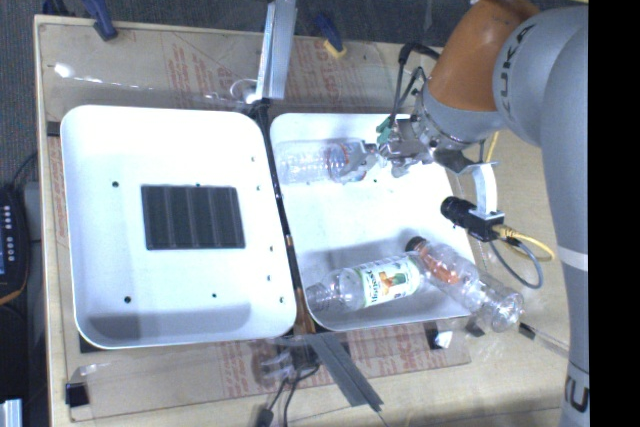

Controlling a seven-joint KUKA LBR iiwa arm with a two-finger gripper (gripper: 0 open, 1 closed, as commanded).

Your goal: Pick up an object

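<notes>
The gripper hangs over the right bin, its fingers closed on the end of a clear bottle lying near the back. Two more bottles, one labelled and one orange-tinted, lie near the front edge. The left bin holds a dark grate.

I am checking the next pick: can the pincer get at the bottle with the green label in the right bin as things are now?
Probably yes. The bottle with the green label lies on its side near the front of the right bin, uncovered from above. A bottle with an orange label lies close beside it, which could crowd the pincer.
</notes>
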